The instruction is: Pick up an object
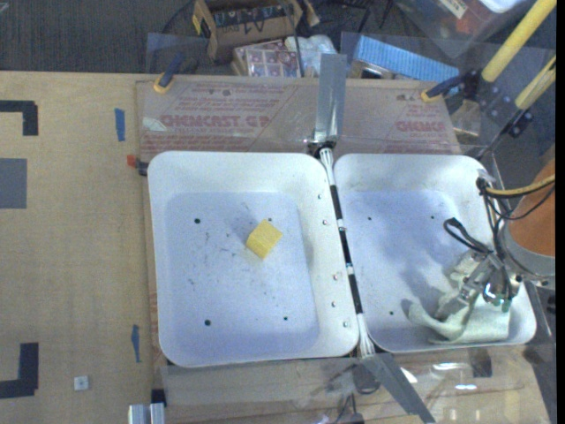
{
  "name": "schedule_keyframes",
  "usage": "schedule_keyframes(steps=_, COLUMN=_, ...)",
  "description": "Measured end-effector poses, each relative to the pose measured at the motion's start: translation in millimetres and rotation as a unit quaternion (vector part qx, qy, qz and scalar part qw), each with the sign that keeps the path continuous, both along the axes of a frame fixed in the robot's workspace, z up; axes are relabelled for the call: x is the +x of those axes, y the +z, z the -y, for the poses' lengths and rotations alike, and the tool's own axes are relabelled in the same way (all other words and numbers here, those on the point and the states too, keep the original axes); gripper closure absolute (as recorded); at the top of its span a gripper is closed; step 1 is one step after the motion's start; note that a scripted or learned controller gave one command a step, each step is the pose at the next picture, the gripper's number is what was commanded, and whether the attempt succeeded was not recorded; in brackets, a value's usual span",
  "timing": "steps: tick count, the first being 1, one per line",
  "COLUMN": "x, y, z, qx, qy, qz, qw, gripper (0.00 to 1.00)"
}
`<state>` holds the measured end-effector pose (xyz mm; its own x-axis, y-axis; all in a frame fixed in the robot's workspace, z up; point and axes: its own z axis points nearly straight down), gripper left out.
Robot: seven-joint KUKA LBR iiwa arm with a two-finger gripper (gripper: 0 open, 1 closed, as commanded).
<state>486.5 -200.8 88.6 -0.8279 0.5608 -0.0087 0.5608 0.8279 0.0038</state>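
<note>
A small yellow block (pixel 263 238) lies near the middle of the left bin (pixel 168 184). In the right bin's (pixel 397 170) near right corner rests a pale greenish, soft-looking object (pixel 459 327). My gripper (pixel 461 300) is low in that corner, right over the pale object and seemingly touching its top. The gripper's own body and cables hide the place where they meet, so no hold on the object can be seen.
The arm's orange band (pixel 538 228) and black cables (pixel 459 232) hang over the right bin's right side. A metal divider clamp (pixel 331 104) stands behind the two bins. Clutter and boxes (pixel 265 34) sit beyond the bench's far edge.
</note>
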Motion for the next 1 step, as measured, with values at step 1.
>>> schedule_keyframes(steps=1, x=-5.4, y=96.8, z=-120.3, qx=-0.0005, qy=0.191, qz=-0.001, qw=0.9815, gripper=0.00)
